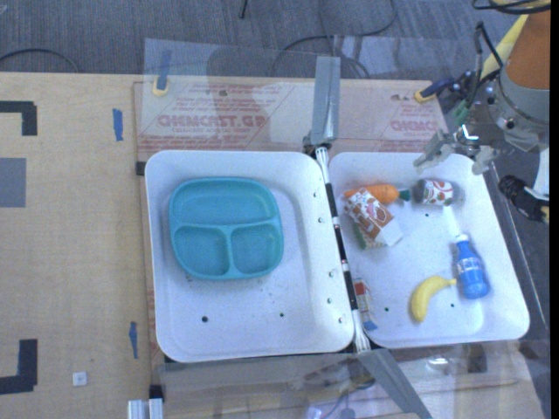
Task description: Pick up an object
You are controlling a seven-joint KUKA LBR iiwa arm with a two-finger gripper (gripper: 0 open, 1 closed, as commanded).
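Observation:
My gripper (pixel 456 151) hangs over the far right corner of the right bin (pixel 498 321), its two fingers spread apart with nothing between them. Just below it lies a small grey and red can (pixel 436 192) on its side. Left of the can are an orange carrot (pixel 382 194) and a red and white carton (pixel 370 218). A blue bottle (pixel 470 269) with a white cap and a yellow banana (pixel 429 295) lie nearer the front of that bin.
The left bin (pixel 166 321) holds a teal divided plate (pixel 225 228). A metal divider post (pixel 326 103) stands behind the seam between the bins. Cables and the arm's body crowd the upper right.

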